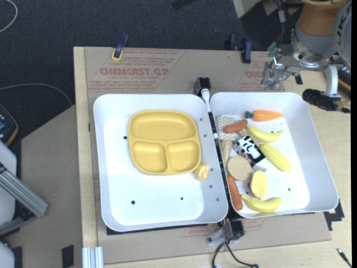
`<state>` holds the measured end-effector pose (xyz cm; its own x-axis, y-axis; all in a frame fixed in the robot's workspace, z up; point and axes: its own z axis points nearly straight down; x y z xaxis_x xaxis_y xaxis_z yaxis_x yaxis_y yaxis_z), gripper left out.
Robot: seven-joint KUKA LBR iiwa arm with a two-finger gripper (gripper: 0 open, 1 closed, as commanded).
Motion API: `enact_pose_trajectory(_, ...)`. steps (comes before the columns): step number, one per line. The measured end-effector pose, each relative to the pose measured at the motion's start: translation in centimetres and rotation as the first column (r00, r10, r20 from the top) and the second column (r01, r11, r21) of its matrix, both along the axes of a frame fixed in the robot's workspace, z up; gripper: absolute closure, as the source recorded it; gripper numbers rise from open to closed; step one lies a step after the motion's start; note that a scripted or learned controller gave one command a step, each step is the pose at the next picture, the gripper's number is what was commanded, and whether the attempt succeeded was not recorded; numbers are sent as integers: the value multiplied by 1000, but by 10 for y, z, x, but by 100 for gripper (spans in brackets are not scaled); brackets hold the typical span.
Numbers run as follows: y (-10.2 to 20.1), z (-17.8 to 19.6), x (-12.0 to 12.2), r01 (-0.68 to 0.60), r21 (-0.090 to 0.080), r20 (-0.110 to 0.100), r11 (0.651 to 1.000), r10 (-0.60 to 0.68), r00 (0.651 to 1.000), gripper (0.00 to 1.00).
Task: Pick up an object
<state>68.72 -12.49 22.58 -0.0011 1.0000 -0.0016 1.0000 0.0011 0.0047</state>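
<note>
Hovering past the far rim of the right bin (pixel 312 116), your gripper (pixel 273 77) is holding nothing, and whether its jaws are parted cannot be told from here. You are looking at the nearest candidate, a toy carrot (pixel 267 115), lying just inside that rim, below the gripper in the picture, its long axis running left to right. Bananas (pixel 264 134) are crowding close behind it. A yellow divided tray (pixel 164 141) is sitting in the left bin (pixel 111 149).
</note>
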Motion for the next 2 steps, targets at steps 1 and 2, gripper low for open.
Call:
enact_pose_trajectory(1,27,-3,-47,1,3,-10,1000,-1,1000,100)
enact_pose_trajectory(2,68,7,-81,-3,4,-8,1000,3,1000,100)
